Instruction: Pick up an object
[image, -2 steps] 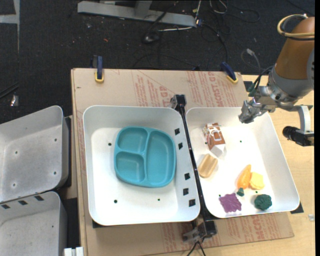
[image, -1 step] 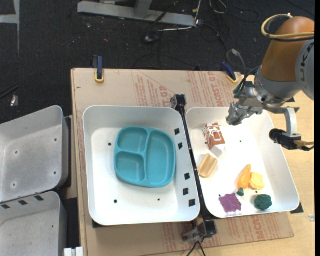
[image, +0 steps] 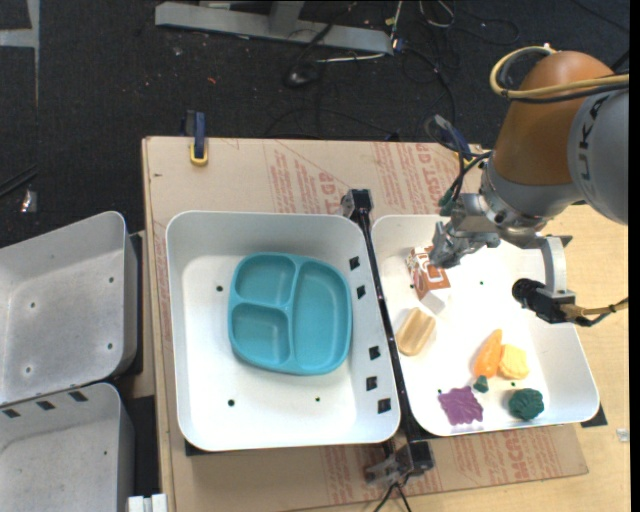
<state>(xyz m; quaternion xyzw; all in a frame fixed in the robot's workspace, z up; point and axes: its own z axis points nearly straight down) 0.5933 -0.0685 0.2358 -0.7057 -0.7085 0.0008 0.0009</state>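
Low in the right bin (image: 565, 345), closest to where I stand, a purple toy bunch of grapes (image: 460, 405) and a dark green piece like broccoli (image: 526, 403) lie near the front wall, well apart from the arm's reach for now. Just behind them sit an orange carrot-like piece (image: 488, 354) and a yellow piece (image: 513, 361), touching each other. Further left, near the divider between the bins, a tan bread-like piece (image: 415, 331) lies at a slant.

Above that, a small red-and-white carton (image: 429, 274) rests on the bin floor, and the gripper (image: 447, 250) hangs right over its upper edge. It looks lowered onto this piece on purpose, since the carton stands clear of the other toys and offers flat sides to pinch. I cannot tell from this angle how the pincer stands, nor whether it touches the carton; the wrist hides the tips.

On the other side, the left bin (image: 195, 330) holds a teal divided plate (image: 291, 312), lying flat in the middle, likely waiting as somewhere to put things. My guess is that the pick is at the approach or grasp stage, with nothing lifted yet.
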